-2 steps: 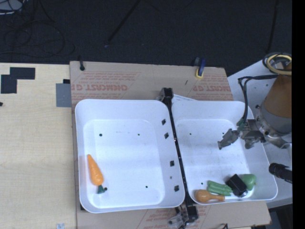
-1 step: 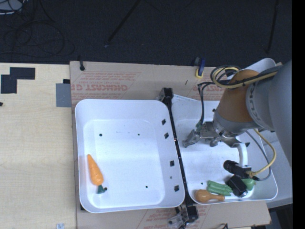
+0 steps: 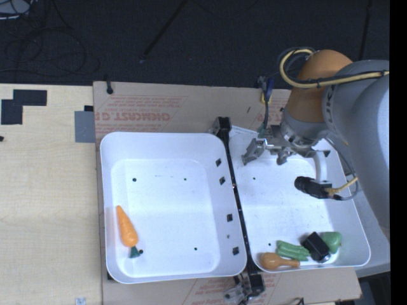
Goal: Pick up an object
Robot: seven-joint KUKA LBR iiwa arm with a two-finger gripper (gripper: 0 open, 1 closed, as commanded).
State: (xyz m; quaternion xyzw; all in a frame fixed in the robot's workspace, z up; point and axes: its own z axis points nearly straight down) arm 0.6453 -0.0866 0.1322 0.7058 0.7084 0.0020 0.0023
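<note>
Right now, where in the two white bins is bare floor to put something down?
Left white bin: most of the floor, right of the orange toy carrot. Right white bin: the middle, below the gripper. Crowded: its near edge, with green pieces, black block, orange gourd.

Two white bins (image 3: 108,170), orange carrot (image 3: 126,226) with a dark green tip, green bean-like thing (image 3: 292,250), tan-orange pear shape (image 3: 278,261), black block (image 3: 316,246), grey arm (image 3: 362,113) with orange band.
</note>
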